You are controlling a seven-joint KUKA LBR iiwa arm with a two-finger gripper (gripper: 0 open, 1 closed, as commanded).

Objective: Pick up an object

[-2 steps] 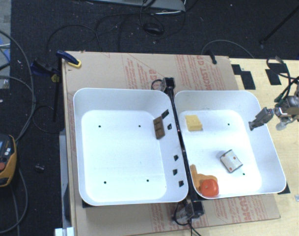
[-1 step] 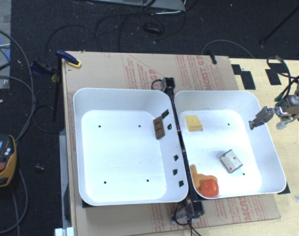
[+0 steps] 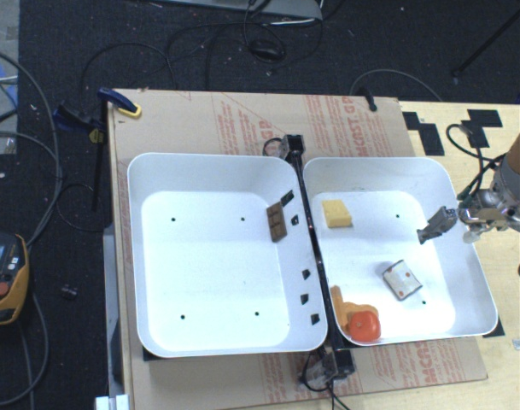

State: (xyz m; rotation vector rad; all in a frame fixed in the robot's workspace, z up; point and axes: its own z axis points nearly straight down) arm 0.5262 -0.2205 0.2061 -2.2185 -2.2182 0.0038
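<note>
both bins [image 3: 217,178] look like smooth glossy white plastic, bench top [image 3: 242,118] is matt brown cardboard, yellow block [image 3: 337,213] looks spongy, floor's [image 3: 63,49] dark rough carpet

The left bin [image 3: 157,254] holds a small block [image 3: 277,222] at its right wall. The right bin [image 3: 439,173] holds a sponge [image 3: 337,213] behind, a tag-like piece [image 3: 402,280] mid-floor, and what may be a toy [image 3: 359,319] in its front-left corner.
</note>
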